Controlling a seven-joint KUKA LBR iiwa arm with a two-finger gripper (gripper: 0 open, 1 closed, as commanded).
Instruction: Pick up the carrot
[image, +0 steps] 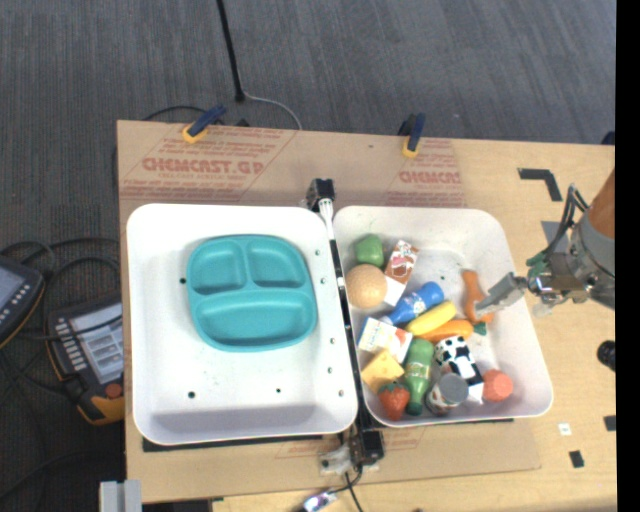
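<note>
Two shallow white bins sit side by side on the bench. The left bin (160, 400) holds one teal divided tray (252, 291) with three compartments, lying flat near the bin's middle. The right bin (500, 240) carries a heap of toy food crowded along its left and lower parts.

The arm reaches in from the right, and its gripper (500, 291) hangs over the right bin's right side, tip just beside the carrot (470, 291); whether its fingers are spread or closed cannot be told from this angle. The carrot, one orange piece, lies tilted in the middle-right of the bin, its lower end touching a yellow-orange banana-like piece (440, 322).

Around it: one blue bottle (417, 302) to its left, one tan egg-shaped piece (366, 287), one green pepper-like piece (369, 250), one green bottle (419, 366), one black-and-white cow-patterned piece (455, 351), one strawberry (394, 401) and one red tomato-like piece (497, 385) at the lower right.
</note>
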